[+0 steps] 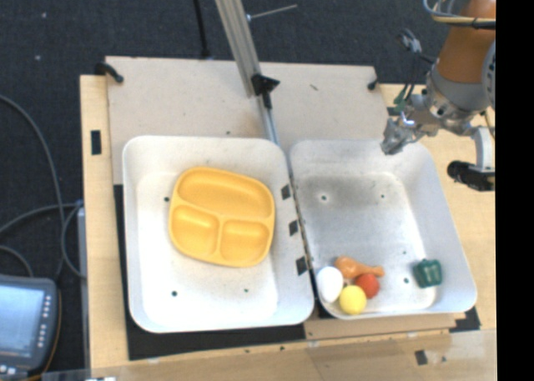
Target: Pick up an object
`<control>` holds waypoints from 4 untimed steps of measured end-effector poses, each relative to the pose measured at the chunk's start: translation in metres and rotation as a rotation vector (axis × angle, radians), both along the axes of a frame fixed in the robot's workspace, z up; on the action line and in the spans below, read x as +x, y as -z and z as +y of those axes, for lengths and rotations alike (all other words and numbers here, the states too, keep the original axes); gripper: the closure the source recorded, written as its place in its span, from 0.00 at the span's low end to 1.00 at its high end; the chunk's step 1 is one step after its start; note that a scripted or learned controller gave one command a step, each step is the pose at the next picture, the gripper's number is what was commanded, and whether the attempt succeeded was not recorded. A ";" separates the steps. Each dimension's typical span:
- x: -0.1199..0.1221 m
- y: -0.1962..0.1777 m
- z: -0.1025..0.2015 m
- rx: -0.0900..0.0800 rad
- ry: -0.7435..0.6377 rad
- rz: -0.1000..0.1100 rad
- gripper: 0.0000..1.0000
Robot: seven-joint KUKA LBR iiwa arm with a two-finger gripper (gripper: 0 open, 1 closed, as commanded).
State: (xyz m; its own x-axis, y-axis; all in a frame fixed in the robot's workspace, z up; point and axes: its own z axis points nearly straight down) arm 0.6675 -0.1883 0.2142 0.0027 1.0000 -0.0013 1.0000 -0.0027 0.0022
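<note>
My gripper (395, 139) hangs over the far right rim of the right bin (367, 204), well away from the objects. At that bin's near edge lie a white egg-shaped piece (329, 283), a yellow ball (353, 299), a red round piece (368, 285) and an orange piece (357, 268), all bunched together. A small green pepper-like piece (428, 273) sits apart near the right wall. Nothing is visible between the fingers.
The left bin (150, 288) holds a yellow divided plate (222, 215). A slanted metal pole (238, 25) rises from behind the two bins. A grey screen device (27, 321) sits at the lower left off the bench.
</note>
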 end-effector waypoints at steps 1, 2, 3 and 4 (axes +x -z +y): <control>-0.007 0.005 0.051 0.002 -0.008 0.001 1.00; -0.015 -0.009 0.095 0.003 -0.009 0.001 1.00; -0.034 -0.016 0.153 0.003 -0.010 0.001 1.00; -0.036 -0.022 0.205 0.003 -0.010 0.000 1.00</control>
State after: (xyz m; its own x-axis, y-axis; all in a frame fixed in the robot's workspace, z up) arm 0.6318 0.0167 0.2358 -0.0076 1.0000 0.0016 1.0000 0.0076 0.0024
